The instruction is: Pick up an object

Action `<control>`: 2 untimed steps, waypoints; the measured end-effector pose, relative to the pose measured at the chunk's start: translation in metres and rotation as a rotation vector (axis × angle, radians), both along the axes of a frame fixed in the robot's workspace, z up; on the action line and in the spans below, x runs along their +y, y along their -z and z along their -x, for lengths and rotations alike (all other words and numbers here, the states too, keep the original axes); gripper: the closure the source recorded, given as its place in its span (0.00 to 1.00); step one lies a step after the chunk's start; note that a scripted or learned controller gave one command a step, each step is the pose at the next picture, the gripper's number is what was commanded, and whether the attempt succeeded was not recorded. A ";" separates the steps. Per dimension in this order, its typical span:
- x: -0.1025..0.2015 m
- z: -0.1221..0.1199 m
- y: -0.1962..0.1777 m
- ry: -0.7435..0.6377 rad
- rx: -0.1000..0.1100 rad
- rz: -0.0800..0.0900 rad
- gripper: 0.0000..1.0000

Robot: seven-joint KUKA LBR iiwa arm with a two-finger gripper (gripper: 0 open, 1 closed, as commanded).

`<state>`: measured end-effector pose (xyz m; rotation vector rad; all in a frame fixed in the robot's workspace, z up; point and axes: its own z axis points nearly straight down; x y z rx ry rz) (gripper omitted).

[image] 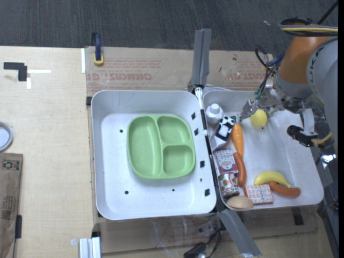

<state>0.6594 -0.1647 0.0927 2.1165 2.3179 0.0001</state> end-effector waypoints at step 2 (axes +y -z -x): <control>0.052 0.009 -0.112 0.058 0.001 -0.001 1.00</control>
